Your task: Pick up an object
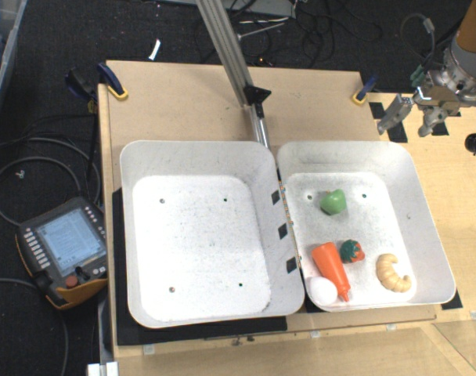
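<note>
A: where's the hand (414,116)?
B: top right, over the tabletop (191,104) — fingers spread, empty. Carrot (332,269) lies down-left of it in the right bin (426,210), long axis pointing toward the camera.

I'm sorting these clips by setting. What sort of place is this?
Probably a robotics lab. A gripper hangs over a wooden bench bearing two white bins, a teach pendant lies on the dark floor, and toy foods like a carrot serve as test objects.
</note>
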`<state>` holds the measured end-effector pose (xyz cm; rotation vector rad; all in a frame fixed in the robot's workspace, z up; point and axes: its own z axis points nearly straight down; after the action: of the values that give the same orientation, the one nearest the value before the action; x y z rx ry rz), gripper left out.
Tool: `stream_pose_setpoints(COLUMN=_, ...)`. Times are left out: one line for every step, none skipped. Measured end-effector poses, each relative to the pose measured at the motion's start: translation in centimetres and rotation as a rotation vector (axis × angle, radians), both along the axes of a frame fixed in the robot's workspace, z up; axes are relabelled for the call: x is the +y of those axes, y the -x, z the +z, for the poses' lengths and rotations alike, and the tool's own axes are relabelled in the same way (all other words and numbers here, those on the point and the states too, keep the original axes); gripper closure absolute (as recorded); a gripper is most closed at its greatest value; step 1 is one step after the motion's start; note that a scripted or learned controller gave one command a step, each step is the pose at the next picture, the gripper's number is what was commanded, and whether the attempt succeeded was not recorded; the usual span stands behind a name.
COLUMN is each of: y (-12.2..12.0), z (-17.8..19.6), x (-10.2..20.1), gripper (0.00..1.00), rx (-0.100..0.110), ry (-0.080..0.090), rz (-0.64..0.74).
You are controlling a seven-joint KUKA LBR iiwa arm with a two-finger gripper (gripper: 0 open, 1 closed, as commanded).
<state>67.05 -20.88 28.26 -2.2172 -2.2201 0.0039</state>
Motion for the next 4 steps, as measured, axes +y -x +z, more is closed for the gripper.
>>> stream_pose_setpoints(y=0.0, z=0.3, x=0.1, gripper=0.0, rx=-0.003, ry=0.001, rz=0.002)
stream_pose_setpoints(y=-0.1, z=-6.1, x=0.1, gripper=0.0, rx=0.001, ry=0.0, rz=0.0)
stream_pose_setpoints(y=0.1, z=-12.6, x=0.1, gripper=0.0, rx=0.002, ry=0.0, rz=-0.001)
stream_pose_setpoints(y=0.1, z=-19.0, x=0.6, gripper=0.0, rx=0.001, ry=0.0, rz=0.002)
